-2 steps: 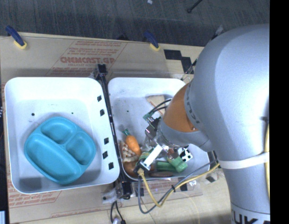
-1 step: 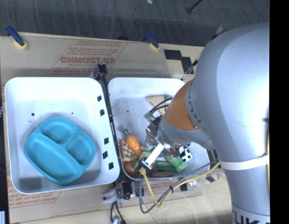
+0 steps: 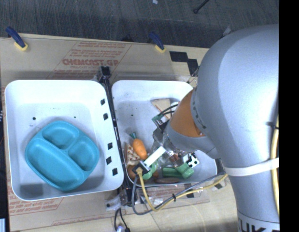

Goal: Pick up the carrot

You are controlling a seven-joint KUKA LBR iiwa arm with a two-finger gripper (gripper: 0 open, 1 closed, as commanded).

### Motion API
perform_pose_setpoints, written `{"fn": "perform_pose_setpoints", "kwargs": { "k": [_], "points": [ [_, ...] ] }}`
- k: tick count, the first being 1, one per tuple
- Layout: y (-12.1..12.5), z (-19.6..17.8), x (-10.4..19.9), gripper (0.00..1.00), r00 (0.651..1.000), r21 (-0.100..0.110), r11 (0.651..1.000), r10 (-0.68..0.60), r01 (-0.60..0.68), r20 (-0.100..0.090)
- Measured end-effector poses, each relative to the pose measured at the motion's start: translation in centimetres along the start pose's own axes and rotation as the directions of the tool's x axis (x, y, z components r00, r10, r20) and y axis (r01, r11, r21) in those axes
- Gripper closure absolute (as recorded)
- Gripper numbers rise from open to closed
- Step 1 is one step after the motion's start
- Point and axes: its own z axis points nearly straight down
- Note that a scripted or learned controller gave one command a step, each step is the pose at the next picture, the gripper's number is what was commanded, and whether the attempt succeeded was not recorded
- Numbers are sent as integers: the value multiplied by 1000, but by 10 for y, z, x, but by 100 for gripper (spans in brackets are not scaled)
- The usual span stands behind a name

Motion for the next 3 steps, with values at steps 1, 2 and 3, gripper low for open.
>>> {"fn": "perform_pose_setpoints", "kwargs": {
  "k": [1, 2, 3],
  "points": [
    [2, 1, -2, 100, 965, 3, 965, 262, -262, 1],
    [1, 2, 2, 0, 966, 2, 966, 259, -259, -6],
    [45, 4, 78, 0, 961, 9, 961, 276, -276, 4]
  ]
}}
